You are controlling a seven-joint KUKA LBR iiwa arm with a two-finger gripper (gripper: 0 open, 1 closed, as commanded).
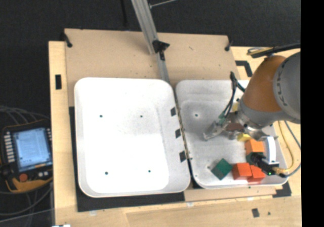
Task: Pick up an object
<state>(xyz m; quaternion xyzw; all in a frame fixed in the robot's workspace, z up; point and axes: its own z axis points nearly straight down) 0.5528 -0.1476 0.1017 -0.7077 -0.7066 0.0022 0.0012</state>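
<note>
So the stuff to grab is all piled in the lower right of the frame, in the near corner of the right bin. There's a green block sitting tilted like a diamond, and just to its right an orange block with a red block pressed up against it. A bit above those there's another orange piece, half tucked under the arm's hardware, so I can't really make out its shape.

The gripper is up and to the left of that cluster, roughly mid-bin, pointing toward the left of the frame. It's well apart from the green block and nothing is between its fingers as far as I can see. Are the fingers spread or pressed together? Honestly can't tell, the tip is just a greyish blur against the white bin floor.

Behind it the arm comes in from the right edge, big orange band and grey body, with some cables hanging around the wrist.

The left bin sits right beside the other one, touching along the middle with a few small black clips at the seam. Both are on a tan surface. A metal pole slants up from the top of the bins toward the upper middle. Far left there's a handheld pendant with a lit screen.
</note>
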